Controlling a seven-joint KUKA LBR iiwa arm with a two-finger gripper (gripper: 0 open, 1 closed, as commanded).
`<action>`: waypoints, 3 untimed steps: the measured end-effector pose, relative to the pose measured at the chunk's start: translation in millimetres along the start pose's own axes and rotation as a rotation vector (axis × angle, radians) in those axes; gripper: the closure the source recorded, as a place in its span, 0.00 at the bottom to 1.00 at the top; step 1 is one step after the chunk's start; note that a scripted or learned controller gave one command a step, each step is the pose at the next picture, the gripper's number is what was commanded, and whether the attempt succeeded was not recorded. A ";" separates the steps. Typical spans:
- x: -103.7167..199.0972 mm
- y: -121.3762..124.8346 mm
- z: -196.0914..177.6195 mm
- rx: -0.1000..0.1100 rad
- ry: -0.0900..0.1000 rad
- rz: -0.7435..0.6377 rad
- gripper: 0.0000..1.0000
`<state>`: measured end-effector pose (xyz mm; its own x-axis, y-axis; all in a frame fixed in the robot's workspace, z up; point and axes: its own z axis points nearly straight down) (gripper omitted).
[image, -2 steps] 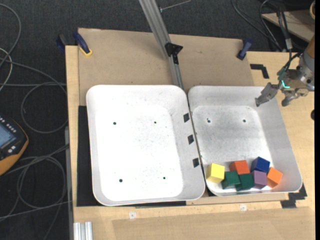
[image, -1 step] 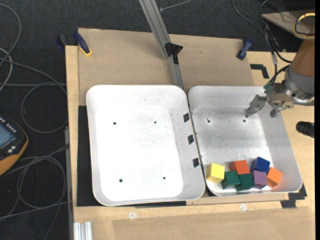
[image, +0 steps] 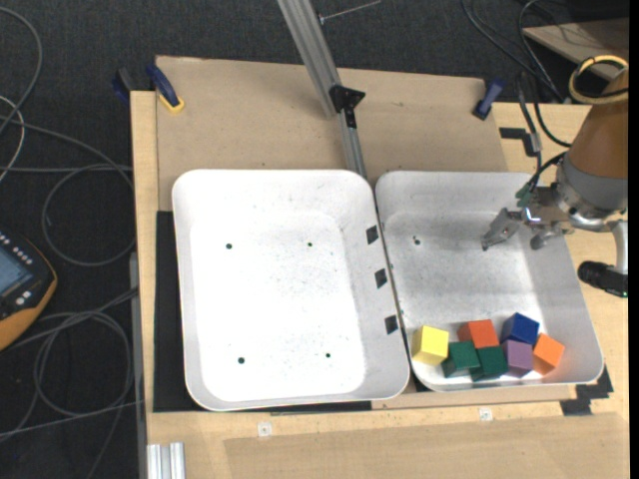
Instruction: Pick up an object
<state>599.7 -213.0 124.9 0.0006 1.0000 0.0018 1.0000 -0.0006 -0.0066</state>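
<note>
Several small coloured blocks crowd the near edge of the right bin (image: 449, 267): a yellow block (image: 432, 343), green blocks (image: 476, 360), a red-orange block (image: 481, 332), a blue block (image: 521, 327), a purple block (image: 519, 354) and an orange block (image: 548, 350). My gripper (image: 516, 233) hangs over the far right part of that bin, well above and behind the blocks. Its fingers (image: 496, 232) are spread apart with nothing between them.
The left bin (image: 270, 287) lies beside the right one. A slanted metal pole (image: 319, 63) rises from the bench behind the bins. Blue clamps (image: 166, 90) hold the board's far corners. Cables and a handheld device (image: 18, 287) lie on the floor to the left.
</note>
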 end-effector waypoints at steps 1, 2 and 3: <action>0.6 -0.1 26.9 -0.002 0.000 -0.001 0.00; 0.6 1.7 13.3 -0.009 -0.001 -0.002 1.00; 4.8 6.7 -50.6 -0.015 -0.005 -0.003 1.00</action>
<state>606.7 -208.3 175.4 -0.0026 1.0000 -0.0028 1.0000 0.0026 0.0087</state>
